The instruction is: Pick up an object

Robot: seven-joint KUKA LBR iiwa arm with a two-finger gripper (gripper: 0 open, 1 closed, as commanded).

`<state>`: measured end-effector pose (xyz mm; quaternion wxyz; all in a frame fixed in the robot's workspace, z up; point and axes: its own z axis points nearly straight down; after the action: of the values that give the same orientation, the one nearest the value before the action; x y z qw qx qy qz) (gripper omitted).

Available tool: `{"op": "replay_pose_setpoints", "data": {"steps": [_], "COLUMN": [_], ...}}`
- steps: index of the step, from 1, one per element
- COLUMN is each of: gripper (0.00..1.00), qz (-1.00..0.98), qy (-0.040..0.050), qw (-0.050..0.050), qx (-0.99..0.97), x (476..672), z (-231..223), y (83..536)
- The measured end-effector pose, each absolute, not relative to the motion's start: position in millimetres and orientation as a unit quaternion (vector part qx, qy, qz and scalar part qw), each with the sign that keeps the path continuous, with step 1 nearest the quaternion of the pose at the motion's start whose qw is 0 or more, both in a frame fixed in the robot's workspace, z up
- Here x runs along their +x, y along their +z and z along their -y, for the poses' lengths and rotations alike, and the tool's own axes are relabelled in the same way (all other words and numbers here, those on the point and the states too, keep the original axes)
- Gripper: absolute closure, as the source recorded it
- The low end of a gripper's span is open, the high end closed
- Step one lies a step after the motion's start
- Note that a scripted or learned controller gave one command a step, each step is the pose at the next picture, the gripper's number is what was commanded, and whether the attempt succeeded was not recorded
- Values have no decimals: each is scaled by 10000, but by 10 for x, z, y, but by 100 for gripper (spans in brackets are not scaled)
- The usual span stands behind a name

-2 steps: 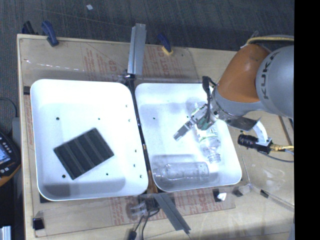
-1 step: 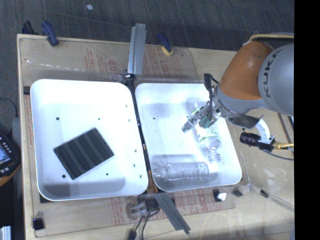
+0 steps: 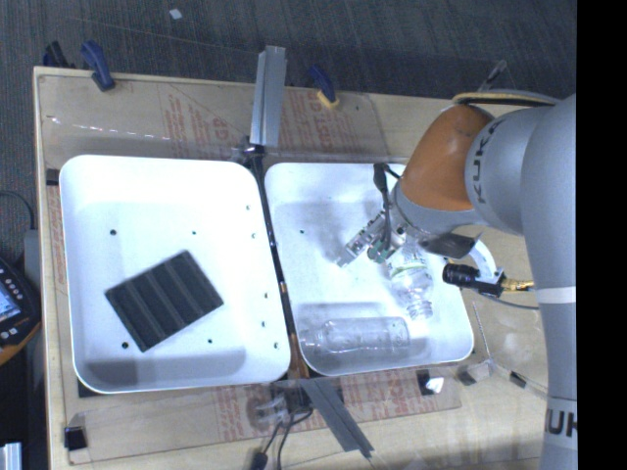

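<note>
My gripper (image 3: 361,246) is down in the right bin (image 3: 294,189), beside 2 clear bottles — one (image 3: 411,284) just right of it, one (image 3: 355,336) nearer the front wall. Its grip state I cannot tell.

The grey arm (image 3: 534,174) comes in from the right and bends down, its gripper (image 3: 364,243) pointing left.

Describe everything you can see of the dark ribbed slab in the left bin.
The dark ribbed slab is a flat rectangle, charcoal-black, with parallel ridges running along its length. It looks like rubber or plastic. It lies flat on the floor of the left bin, turned at a slant, toward the near-left part, touching nothing else.
</note>
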<state>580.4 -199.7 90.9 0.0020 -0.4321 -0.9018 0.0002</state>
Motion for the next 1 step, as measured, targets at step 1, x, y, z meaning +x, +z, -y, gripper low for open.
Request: {"op": "replay_pose_setpoints", "data": {"steps": [1], "gripper": [100], "qz": [9183], "qy": [2], "qw": [31], "qx": [-3958], "x": [5735], "z": [1706], "y": [1007]}}
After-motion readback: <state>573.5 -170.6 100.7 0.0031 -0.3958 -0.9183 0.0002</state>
